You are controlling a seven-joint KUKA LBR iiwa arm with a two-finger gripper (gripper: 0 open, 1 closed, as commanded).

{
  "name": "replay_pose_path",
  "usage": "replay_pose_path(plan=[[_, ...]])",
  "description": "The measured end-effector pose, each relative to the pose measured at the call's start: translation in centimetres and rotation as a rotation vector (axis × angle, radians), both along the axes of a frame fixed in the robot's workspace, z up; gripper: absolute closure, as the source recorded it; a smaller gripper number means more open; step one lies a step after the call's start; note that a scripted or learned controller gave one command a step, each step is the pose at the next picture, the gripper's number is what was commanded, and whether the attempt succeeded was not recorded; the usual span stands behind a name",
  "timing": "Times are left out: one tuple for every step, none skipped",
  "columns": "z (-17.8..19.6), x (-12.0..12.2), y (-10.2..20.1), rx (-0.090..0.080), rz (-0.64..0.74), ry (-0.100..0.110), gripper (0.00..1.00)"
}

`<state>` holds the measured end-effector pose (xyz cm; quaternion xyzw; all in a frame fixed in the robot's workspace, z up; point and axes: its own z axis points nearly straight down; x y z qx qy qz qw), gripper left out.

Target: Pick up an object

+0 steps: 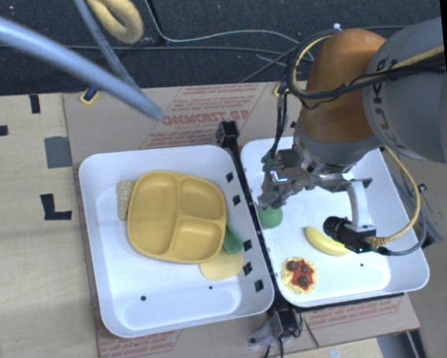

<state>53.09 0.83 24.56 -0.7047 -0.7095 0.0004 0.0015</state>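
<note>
My gripper [275,195] hangs over the left edge of the right bin [400,275], just above a small round green object [271,216] that lies against the bin's left wall. The wrist hides the top of the green object. A yellow banana [324,241] lies in the right bin in front of the gripper, beside a black part of the arm. A small round pizza-like toy [299,273] with red spots lies near the bin's front left corner.
The left bin [118,304] holds a yellow divided plate [176,216], a tan textured piece [124,199] under its left rim, a green item [232,241] and a pale yellow flat piece [221,267] at its right. A black divider [247,211] runs between the bins.
</note>
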Motion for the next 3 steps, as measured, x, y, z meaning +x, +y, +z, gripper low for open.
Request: replay_pose_path(plan=[[-0.5,-1.1,4.3,-0.001,-0.001,0.000,1.00],[-2.6,-2.6,9.1,-0.002,-0.001,0.002,1.00],[-2.5,-2.5,8.8,-0.002,-0.004,0.000,0.00]])
